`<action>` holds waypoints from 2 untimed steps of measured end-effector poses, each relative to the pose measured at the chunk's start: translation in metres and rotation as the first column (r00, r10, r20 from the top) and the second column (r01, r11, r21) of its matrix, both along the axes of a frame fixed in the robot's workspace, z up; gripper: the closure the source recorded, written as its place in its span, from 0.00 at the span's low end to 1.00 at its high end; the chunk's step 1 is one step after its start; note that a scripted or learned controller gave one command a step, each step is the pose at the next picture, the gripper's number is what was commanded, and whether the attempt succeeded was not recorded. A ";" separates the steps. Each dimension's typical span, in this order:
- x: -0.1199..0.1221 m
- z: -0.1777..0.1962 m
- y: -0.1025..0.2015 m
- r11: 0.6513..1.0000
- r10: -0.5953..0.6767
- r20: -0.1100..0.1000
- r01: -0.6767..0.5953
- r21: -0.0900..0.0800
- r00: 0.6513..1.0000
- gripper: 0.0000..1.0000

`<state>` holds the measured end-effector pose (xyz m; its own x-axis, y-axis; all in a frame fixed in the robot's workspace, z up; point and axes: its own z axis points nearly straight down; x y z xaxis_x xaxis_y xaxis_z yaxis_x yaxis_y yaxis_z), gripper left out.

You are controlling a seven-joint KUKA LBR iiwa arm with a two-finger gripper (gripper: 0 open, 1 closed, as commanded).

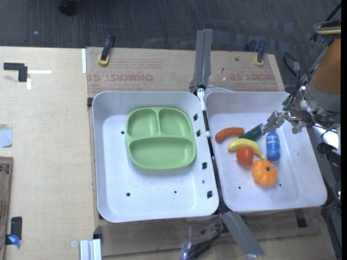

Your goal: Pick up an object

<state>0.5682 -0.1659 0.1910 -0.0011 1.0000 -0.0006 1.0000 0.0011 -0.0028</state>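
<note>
The gripper [272,121] is hanging over the right bin [303,196]; whether it is open I cannot tell. The small blue bottle [272,145] is lying just below it, its long axis running away from the tool.

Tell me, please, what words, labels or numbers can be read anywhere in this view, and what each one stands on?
"CHEMCAST GP" in red, appearing mirrored or upside down, repeated in rows on the brown paper sheet behind the left bin; the same print recurs behind the right bin.
Label on the small blue bottle: too small to read.
Print on the brown item at the left edge: too blurred to read.
</note>
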 end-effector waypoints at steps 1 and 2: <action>0.006 -0.099 -0.030 0.966 -0.260 0.001 0.260 0.001 0.966 0.00; 0.006 -0.090 -0.030 0.966 -0.259 0.000 0.259 0.001 0.966 1.00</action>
<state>0.5740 -0.1961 0.1006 0.2577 0.9662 0.0001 0.9662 -0.2577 -0.0030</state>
